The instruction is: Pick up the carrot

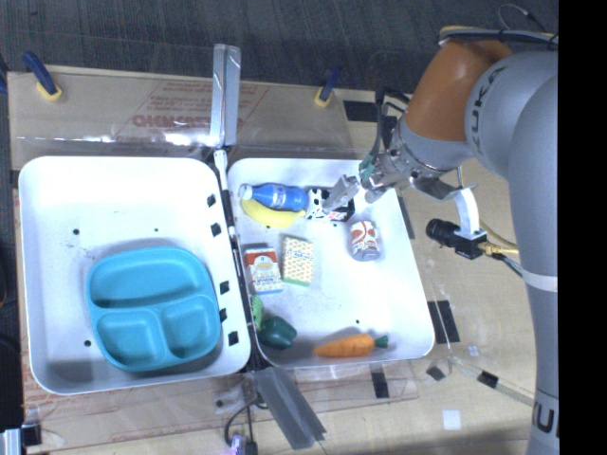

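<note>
Nearest the camera, along the front wall of the right-hand bin (422, 301), lies the carrot (347, 346), flat on its side with the green top pointing right; nothing touches it, so the pick has not begun. Just left of it, in the same front corner, sits a dark green vegetable (274, 330). In the left-hand bin (47, 254) a blue divided tray (152, 307) rests toward the front. Moving back through the right-hand bin there are two small cartons, a red one (263, 268) and a green-patterned one (298, 260), side by side, then a small can (364, 240) lying to their right. Further back a banana (271, 215) lies against a blue bottle (279, 196) near the rear wall. The gripper (343, 197) hangs over that rear part of the bin, beside a small black-and-white object (322, 205), well apart from the carrot; whether the jaws stand wide or narrow I cannot tell, as they blur into the clutter beneath. By my reckoning everything remains to be done: travel to the front of the bin, descent, closing on the carrot, and the lift.
</note>
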Tool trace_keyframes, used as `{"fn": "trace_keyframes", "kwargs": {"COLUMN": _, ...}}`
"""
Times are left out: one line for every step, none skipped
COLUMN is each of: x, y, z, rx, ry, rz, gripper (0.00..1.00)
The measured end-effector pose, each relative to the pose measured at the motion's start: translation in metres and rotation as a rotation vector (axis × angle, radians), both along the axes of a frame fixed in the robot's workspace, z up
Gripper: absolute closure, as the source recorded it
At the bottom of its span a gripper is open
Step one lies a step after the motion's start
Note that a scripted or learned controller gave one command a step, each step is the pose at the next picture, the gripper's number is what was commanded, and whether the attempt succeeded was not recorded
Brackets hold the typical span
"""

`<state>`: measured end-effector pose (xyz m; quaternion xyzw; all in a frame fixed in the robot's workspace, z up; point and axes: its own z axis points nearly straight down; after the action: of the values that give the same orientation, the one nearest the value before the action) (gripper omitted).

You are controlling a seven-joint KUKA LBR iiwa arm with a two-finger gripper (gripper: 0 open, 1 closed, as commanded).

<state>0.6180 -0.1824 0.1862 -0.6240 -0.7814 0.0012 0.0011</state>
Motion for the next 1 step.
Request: {"fn": "trace_keyframes", "kwargs": {"x": -0.0949, "y": -0.0284, "z": -0.064, "rx": 0.002, "ry": 0.0, "rz": 0.032, "gripper": 0.0}}
